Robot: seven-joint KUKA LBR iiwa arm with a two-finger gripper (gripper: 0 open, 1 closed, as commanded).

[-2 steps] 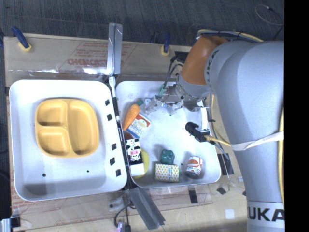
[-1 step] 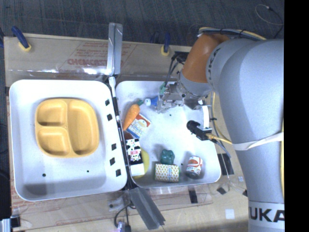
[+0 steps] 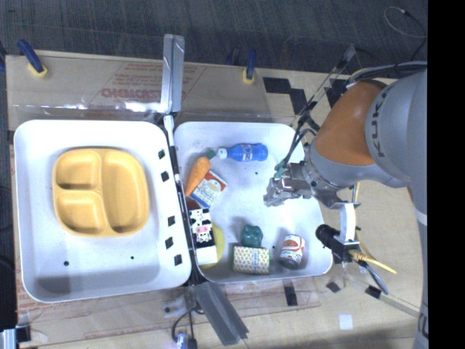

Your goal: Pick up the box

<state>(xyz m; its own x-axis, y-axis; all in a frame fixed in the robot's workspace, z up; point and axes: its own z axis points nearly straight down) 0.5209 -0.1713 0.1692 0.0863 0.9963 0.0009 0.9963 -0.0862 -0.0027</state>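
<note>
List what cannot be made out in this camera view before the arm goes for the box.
- End effector: too small and blurred against the white right bin to tell open or shut.
- Small orange-and-white printed box: print too small to read; the orange carrot overlaps its upper left edge.
- Black-and-white cow-patterned carton: its left side is hidden by the bin divider.

Yellow tray (image 3: 102,191), blue bottle (image 3: 243,152)

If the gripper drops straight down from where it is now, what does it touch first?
Most likely bare floor of the right bin: the gripper hangs over an open patch, right of the small carton and below the blue bottle. Depth is unclear.
</note>
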